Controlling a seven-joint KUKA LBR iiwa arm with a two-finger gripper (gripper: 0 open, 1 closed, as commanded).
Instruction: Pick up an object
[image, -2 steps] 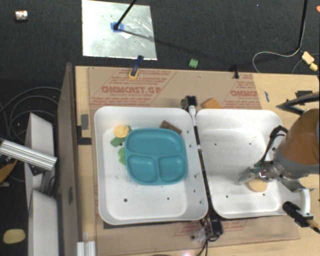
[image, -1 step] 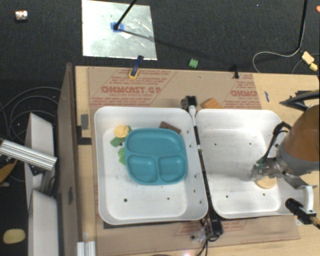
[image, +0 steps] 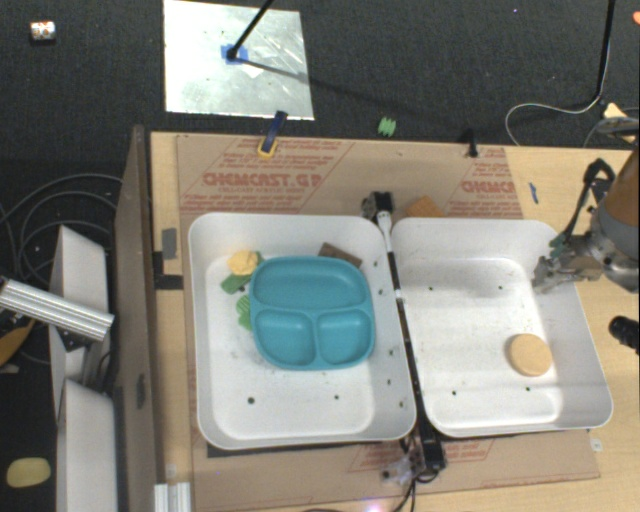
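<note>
Camera view: gripper (image: 553, 268) hangs at the right bin's (image: 480, 420) right rim, its state unclear; the round tan disc (image: 529, 354) lies unpicked, nearer than the gripper.

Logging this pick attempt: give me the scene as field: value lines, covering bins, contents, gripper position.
left bin: holds a blue divided tray
beside tray: yellow item and green pieces at its left edge, a brown item at its far edge, partly hidden
right bin: holds one round tan object, near the right wall
gripper: at the right bin's right rim, apart from the tan object
finger state: cannot tell
held object: none seen between fingers
</note>
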